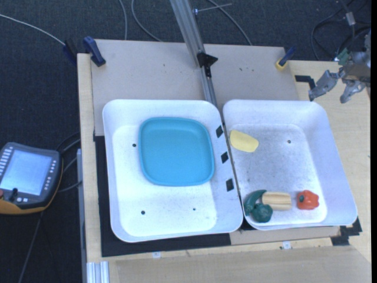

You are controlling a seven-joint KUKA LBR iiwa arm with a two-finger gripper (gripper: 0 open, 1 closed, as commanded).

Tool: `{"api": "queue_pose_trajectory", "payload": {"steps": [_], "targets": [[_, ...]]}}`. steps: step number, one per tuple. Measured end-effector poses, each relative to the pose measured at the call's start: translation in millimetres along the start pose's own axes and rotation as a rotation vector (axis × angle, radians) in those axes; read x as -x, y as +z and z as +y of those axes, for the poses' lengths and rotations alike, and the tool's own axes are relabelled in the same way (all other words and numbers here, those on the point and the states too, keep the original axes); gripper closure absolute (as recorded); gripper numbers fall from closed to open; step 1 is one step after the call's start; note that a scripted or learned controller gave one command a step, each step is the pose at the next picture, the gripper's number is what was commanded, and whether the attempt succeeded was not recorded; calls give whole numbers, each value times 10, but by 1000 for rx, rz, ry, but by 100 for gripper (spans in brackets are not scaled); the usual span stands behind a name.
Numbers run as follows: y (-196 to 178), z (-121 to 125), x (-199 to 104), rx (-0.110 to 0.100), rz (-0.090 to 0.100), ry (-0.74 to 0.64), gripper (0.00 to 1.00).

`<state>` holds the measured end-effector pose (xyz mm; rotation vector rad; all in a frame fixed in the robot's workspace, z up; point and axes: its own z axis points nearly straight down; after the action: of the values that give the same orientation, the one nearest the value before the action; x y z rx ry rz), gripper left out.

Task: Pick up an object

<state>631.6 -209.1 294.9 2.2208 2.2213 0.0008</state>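
The right bin holds a yellow piece near its upper left corner. Along its front wall lie a dark green vegetable, a tan cylinder and a red pepper. My gripper hangs at the far right, above and behind the right bin's back right corner, away from all of them. Its two fingers are spread apart with nothing between them.
The left bin carries a blue square plate. A metal pole runs from the top down to the gap between the bins. Blue clamps sit on the bench's back corners. A teach pendant lies at the left.
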Motion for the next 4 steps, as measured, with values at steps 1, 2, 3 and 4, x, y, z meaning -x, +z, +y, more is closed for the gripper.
{"api": "queue_pose_trajectory", "payload": {"steps": [1, 2, 3, 4], "targets": [[424, 16, -31, -3, 1, 0, 0], [1045, 11, 8, -5, 1, 0, 0], [1635, -66, -41, -5, 1, 0, 0], [1494, -50, -38, 1, 0, 0, 100]]}}
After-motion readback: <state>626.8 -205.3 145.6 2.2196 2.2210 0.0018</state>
